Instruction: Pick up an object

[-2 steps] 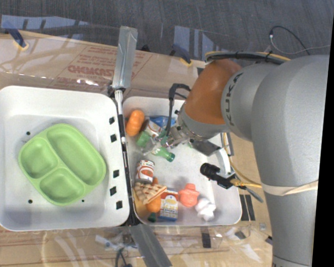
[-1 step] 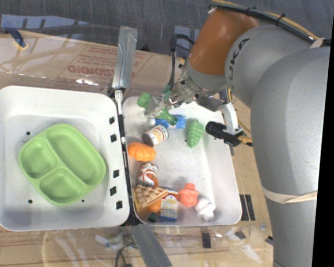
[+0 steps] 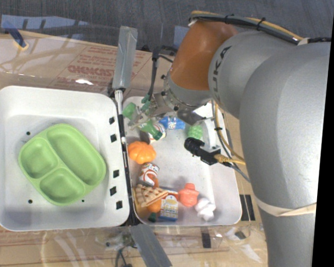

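1. Leftmost, the left bin (image 3: 3,145) is sitting on the tabletop (image 3: 57,56) and is carrying a green divided plate (image 3: 62,164), which is lying flat near the bin's middle with its three compartments facing up.
2. A grey strip (image 3: 125,56) is lying along the upper end of the seam between the two bins, and a second grey strip (image 3: 151,248) is resting just below the lower end of that seam.
3. The right bin (image 3: 226,187) is standing just beside the left bin and is holding a cluster of small toy objects.
4. An orange pumpkin-shaped toy (image 3: 141,152) is lying against the right bin's left wall.
5. A small striped can (image 3: 149,174) is lying just below the pumpkin toy, and a waffle-patterned piece (image 3: 149,195) is touching a small printed carton (image 3: 170,207) near the bin's lower edge.
6. A coral-pink toy (image 3: 189,195) is resting just beside a white toy (image 3: 205,209) in the lower right corner.
7. A blue item (image 3: 172,123) and a green item (image 3: 196,131) are lying near the bin's upper end, partly under the arm.
8. The pincer (image 3: 147,118) is hanging low over the upper left corner of the right bin, among greenish clutter; whether it is open, closed or gripping anything cannot be told.
9. The grey arm (image 3: 273,110), with its orange band (image 3: 197,54), is reaching in from the right and is covering the bin's upper right part.
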